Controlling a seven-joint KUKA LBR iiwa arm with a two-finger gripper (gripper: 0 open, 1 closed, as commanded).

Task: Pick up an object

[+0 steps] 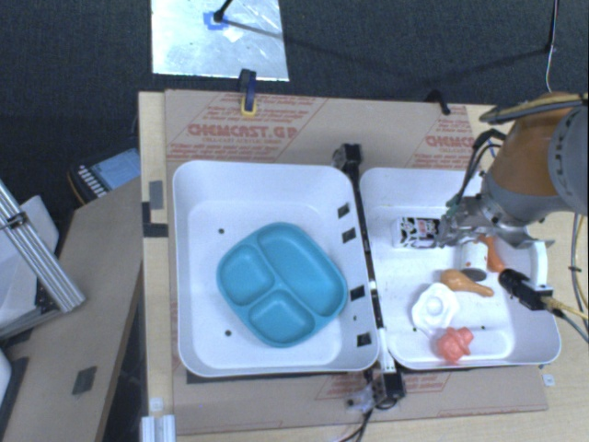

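My gripper [453,230] hangs low over the right bin [386,191], near its middle. Close on its left lies a small black-and-white printed item [416,232]. Just to its right, a small orange piece [494,254] pokes out from under the wrist. Nearer the front lie an orange-brown drumstick-shaped toy [466,283], a white lumpy object [434,308] and a pink-red object [453,343]. I see nothing lifted off the bin floor. The wrist hides whatever lies directly under the gripper.
The left bin [198,191] holds a blue divided plate [281,284]. A black divider with clips [361,247] runs between the bins. The arm's orange band [529,155] and its cables stand over the right bin's far right corner.
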